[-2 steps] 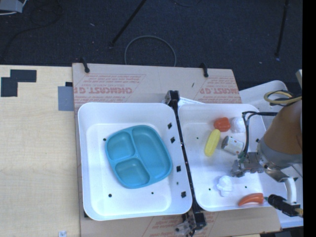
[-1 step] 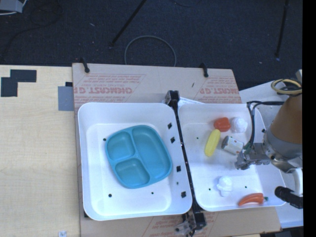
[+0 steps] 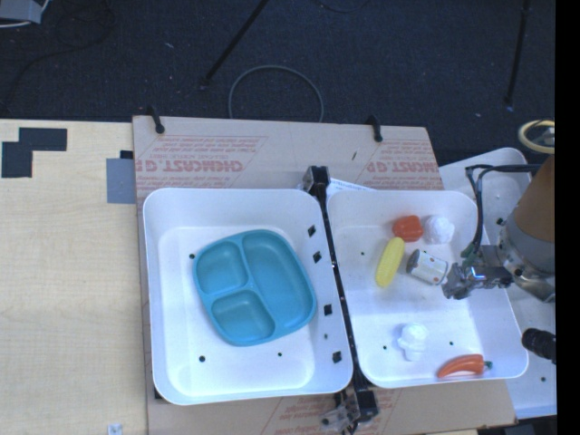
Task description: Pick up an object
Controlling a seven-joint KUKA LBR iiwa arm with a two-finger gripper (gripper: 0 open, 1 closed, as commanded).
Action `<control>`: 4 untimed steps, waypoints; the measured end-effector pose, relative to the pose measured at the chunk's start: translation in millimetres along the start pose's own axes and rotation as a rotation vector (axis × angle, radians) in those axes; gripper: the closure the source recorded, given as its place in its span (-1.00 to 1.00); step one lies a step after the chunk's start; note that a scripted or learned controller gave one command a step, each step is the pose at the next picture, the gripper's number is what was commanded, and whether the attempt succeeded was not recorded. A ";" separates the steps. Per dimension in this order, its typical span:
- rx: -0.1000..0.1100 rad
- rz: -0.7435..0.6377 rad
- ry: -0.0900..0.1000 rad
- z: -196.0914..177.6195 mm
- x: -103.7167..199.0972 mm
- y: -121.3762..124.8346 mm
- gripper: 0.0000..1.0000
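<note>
My gripper [image 3: 459,282] reaches in from the right and hangs over the right side of the right bin [image 3: 362,352]. Just to its left lies a small grey and white can-like object [image 3: 426,265], close to the gripper tip, and whether they touch is unclear. A yellow banana-shaped piece [image 3: 390,261] lies left of the can. Toward the bin's back are an orange-red piece [image 3: 408,227] and a white rounded piece [image 3: 439,229]. Near the front sit a small white figure [image 3: 413,339] and an orange-red pepper-like piece [image 3: 461,366].
The left bin [image 3: 172,352] holds a blue divided plate [image 3: 253,285]. A black divider [image 3: 331,288] with clips runs between the bins. Cardboard [image 3: 272,157] lies under both bins. Black cables [image 3: 485,198] loop by the right bin's far right corner.
</note>
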State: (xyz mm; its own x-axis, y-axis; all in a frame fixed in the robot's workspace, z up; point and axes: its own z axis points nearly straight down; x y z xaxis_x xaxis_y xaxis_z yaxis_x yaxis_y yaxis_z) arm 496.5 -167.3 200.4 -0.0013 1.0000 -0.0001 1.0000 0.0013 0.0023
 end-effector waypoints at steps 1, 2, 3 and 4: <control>0.002 0.001 0.000 -20.6 -0.7 0.5 1.00; 0.004 -0.003 0.003 -16.6 45.2 19.5 1.00; 0.003 -0.003 0.002 -27.9 94.0 29.2 1.00; 0.005 -0.002 0.002 -26.6 135.5 37.4 1.00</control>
State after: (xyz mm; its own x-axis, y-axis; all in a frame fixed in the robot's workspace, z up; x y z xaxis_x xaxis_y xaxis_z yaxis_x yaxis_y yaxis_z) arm 533.7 -31.7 227.1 -0.0035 1.0000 0.0019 1.0000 0.0035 -0.0028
